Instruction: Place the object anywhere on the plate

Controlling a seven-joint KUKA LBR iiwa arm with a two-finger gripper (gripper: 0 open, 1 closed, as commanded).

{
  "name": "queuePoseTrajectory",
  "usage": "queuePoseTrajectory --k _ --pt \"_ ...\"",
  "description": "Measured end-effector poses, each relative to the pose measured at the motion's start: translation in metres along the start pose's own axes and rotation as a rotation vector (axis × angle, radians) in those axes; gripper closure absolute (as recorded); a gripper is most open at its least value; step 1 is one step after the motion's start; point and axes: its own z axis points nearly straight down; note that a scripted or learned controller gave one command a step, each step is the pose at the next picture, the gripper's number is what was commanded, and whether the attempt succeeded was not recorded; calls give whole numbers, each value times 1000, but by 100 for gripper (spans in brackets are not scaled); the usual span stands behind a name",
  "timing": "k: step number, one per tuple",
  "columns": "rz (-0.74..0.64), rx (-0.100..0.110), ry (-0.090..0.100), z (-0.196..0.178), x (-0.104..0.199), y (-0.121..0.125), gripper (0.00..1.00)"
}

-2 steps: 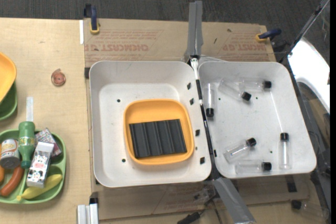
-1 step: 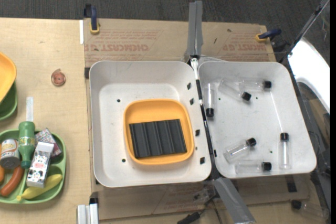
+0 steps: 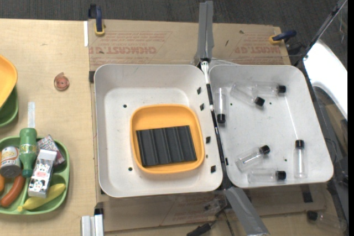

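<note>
1. The orange plate [image 3: 166,119] sits in the left bin [image 3: 110,119], and a dark ribbed rectangular object [image 3: 166,145] lies flat on it, wholly within the rim and a little toward the near edge.
2. If that dark object is the one meant, the placing looks done: it rests on the plate with nothing touching it. That reading is a judgement, since the task does not name the object.
3. The right bin [image 3: 310,119] holds several clear vials with black caps [image 3: 249,157], scattered and lying on their sides, all apart from the plate. If one of these is the intended object, the pick and the carry across to the plate are still to do.
4. A pale shape [image 3: 326,72] at the right edge may be part of the arm, but this is uncertain. How far the claw is open, and whether it holds or touches anything, cannot be told.
</note>
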Motion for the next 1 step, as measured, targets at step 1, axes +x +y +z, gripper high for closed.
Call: queuePoseTrajectory --k 1 --pt "-372 -1 -2 1 -3 -31 0"
